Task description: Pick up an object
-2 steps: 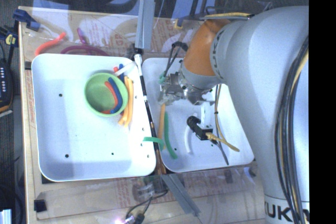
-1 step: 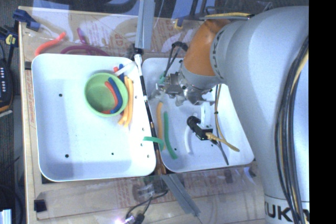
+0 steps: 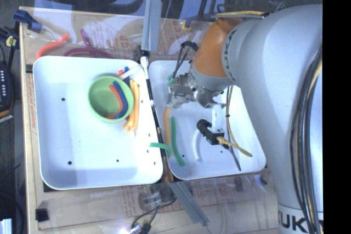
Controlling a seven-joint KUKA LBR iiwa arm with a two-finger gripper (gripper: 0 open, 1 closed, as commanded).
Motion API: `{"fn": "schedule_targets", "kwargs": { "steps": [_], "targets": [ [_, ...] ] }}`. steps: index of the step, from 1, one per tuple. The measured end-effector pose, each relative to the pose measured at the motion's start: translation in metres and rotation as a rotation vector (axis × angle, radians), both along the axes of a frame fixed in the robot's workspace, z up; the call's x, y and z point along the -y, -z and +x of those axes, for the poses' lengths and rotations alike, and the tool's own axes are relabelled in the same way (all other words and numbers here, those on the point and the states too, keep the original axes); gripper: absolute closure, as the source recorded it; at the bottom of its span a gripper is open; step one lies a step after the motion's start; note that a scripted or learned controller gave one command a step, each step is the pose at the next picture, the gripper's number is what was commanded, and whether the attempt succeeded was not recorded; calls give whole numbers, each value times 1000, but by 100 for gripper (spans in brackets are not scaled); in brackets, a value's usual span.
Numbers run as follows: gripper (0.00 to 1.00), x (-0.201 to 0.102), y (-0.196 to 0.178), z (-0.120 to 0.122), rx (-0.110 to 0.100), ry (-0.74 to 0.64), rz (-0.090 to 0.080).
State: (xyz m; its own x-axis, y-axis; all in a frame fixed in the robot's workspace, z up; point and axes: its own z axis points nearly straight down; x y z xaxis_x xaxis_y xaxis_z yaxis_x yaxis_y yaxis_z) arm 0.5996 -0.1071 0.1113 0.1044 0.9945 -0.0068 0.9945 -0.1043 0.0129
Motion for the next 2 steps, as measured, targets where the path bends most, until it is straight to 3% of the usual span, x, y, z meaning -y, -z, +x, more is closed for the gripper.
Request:
{"fn": "schedule_targets", "kwargs": {
  "steps": [1, 2],
  "targets": [
    [0, 0, 0, 0, 0, 0, 0],
    [0, 2, 17, -34, -9, -135, -4]
  ]
}}
